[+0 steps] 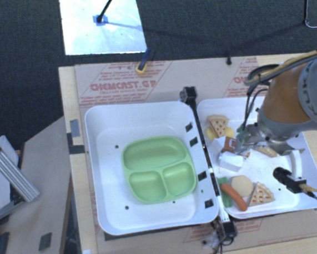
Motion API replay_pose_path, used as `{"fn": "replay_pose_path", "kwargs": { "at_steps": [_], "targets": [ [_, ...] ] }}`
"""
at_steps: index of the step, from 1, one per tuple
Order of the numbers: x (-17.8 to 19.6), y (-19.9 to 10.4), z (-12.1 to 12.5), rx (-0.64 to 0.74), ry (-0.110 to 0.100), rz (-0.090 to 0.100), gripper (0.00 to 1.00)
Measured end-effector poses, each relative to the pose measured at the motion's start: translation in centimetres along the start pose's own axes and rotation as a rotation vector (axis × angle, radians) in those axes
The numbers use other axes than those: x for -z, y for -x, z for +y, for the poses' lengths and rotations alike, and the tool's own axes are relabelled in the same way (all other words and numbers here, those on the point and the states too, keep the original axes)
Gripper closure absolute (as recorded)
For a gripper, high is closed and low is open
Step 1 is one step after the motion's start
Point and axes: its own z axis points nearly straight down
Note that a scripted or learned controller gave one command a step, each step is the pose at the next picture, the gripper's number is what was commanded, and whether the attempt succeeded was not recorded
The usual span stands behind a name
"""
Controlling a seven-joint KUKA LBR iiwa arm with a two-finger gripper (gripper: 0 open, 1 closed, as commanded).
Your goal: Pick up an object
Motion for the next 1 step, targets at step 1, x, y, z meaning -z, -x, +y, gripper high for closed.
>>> {"fn": "replay_pose_path", "kwargs": {
  "at_steps": [1],
  "targets": [
    [6.33,0.56,0.33,0.005,-0.022,0.007,1.0]
  ]
}}
